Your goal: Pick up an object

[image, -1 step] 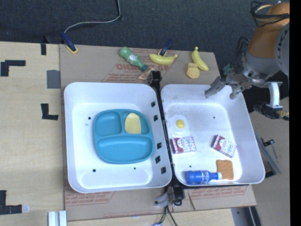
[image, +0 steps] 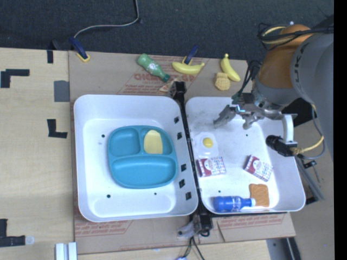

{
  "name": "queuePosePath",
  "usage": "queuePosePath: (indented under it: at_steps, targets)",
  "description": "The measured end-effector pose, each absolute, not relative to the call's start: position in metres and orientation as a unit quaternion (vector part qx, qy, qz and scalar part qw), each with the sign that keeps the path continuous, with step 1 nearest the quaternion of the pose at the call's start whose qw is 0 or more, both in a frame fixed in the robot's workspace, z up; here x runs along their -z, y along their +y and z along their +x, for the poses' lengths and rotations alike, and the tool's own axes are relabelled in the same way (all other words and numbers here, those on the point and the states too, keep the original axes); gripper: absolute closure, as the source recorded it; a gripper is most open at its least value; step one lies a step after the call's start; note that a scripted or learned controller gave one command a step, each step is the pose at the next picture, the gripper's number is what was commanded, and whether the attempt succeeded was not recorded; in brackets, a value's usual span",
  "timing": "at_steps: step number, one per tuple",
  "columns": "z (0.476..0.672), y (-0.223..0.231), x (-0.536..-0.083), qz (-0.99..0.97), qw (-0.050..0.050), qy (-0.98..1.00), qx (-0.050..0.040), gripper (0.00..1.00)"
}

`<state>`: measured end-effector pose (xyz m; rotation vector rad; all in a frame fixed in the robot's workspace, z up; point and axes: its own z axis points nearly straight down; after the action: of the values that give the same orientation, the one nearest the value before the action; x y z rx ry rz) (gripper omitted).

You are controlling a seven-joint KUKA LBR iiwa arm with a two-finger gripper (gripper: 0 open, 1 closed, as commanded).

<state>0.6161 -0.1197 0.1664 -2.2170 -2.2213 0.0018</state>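
My gripper (image: 236,119) hangs over the back part of the right bin (image: 282,145), open, its two grey fingers (image: 222,116) spread with nothing between them. Below and left of it a small fried-egg toy (image: 207,142) lies on the bin floor. Nearer the front are a red-and-white carton (image: 210,166), a second such carton (image: 257,168), a blue bottle (image: 233,203) on its side, and an orange toast piece (image: 259,195). The gripper touches none of them.
The left bin (image: 89,145) holds a blue divided plate (image: 142,158) with a yellow piece (image: 153,142) in it. Behind the bins lie a green bottle (image: 153,67), two bananas (image: 187,67) (image: 230,69) and a yellow block (image: 222,82). A black divider (image: 184,140) separates the bins.
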Motion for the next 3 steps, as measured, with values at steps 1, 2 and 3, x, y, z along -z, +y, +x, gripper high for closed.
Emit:
queuePosePath:
  at_steps: [1,2,3]
  targets:
    - [0.594,-0.103,-0.087,-0.707,-0.001,-0.707,0.0010,0.00]
    - [0.624,-0.123,-0.086,-0.706,-0.002,-0.708,0.0015,0.00]
    - [0.661,-0.097,-0.085,-0.706,-0.001,-0.708,0.0007,0.00]
